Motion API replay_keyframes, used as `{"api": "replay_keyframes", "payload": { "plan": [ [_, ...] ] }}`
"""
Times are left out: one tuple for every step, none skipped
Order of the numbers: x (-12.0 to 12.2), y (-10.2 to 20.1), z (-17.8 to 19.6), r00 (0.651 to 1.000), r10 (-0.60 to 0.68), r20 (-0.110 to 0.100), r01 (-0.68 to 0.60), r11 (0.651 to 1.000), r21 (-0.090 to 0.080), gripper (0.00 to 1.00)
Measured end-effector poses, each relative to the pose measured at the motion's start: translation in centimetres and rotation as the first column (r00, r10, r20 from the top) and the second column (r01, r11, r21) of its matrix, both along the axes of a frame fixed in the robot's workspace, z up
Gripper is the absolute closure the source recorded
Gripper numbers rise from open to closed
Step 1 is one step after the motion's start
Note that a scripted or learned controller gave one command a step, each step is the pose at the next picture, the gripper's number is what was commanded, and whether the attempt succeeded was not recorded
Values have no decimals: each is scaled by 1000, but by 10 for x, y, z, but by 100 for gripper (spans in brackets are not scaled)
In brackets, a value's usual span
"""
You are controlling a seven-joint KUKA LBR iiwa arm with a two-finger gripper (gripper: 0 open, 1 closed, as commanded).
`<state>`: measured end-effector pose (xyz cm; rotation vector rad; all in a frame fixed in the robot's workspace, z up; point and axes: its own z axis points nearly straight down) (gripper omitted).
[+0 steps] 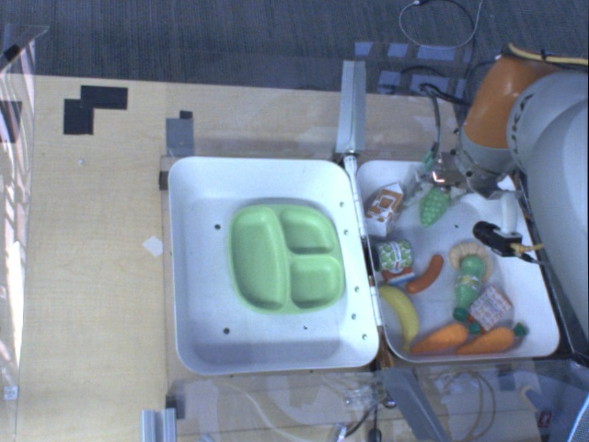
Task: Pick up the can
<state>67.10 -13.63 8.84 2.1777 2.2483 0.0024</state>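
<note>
At the near edge of the right bin, 2 carrots lie end to end, with a banana to their left and a small patterned box just behind them. A green bottle stands beside that box, and a sausage lies slantwise between bottle and banana. The can sits against the bin's left wall, well down and to the left of the gripper; it lies tipped, its long axis running roughly left to right, its green and red label facing up, though which end is the top I cannot tell. Farther back rest a small carton and a green strawberry-shaped toy, the toy just below the gripper. Whether the jaws are wide or narrow I cannot tell. The left bin holds a green divided plate.
</note>
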Motion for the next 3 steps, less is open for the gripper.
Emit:
{"api": "replay_keyframes", "payload": {
  "plan": [
    [-53, 15, 0, 1000, -29, -1, 29, 1000, 4, 0],
    [-14, 25, 1, 985, -174, -15, 173, 985, -15, 0],
    [-49, 38, 3, 924, -383, 8, 383, 924, 0, 0]
  ]
}}
